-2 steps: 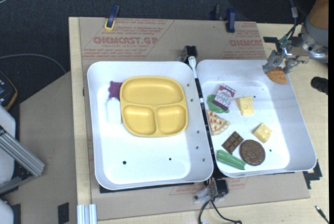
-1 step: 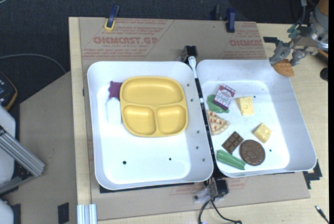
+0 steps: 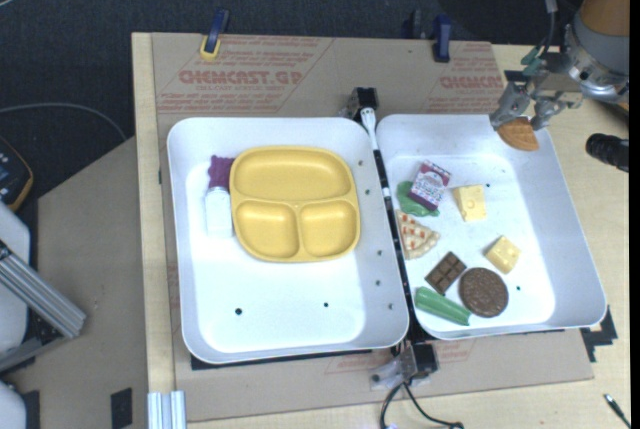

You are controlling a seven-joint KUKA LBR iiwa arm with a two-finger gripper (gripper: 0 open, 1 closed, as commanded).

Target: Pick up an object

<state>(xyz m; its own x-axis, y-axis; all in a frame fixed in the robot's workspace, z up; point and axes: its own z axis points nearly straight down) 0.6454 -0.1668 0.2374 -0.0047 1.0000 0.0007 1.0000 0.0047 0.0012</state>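
My gripper [image 3: 524, 120] hangs over the far right corner of the right bin [image 3: 560, 217]. A flat tan-orange food piece [image 3: 519, 136] sits at its fingertips, and the fingers look shut on its top edge. In that bin lie a purple-and-white carton [image 3: 431, 185], a green piece [image 3: 409, 196], two yellow cheese blocks [image 3: 470, 203] [image 3: 502, 253], a pizza slice [image 3: 417, 236], a brown chocolate bar [image 3: 445, 271], a round brown cookie [image 3: 484, 292] and a green pod [image 3: 441, 305].
The left bin [image 3: 280, 317] holds a yellow divided plate [image 3: 295, 202], with a purple-and-white bottle [image 3: 215, 194] beside it on the left. A black divider clip [image 3: 366, 103] sits between the bins at the back. Clamps [image 3: 212, 37] [image 3: 441, 37] hold the board's far edge.
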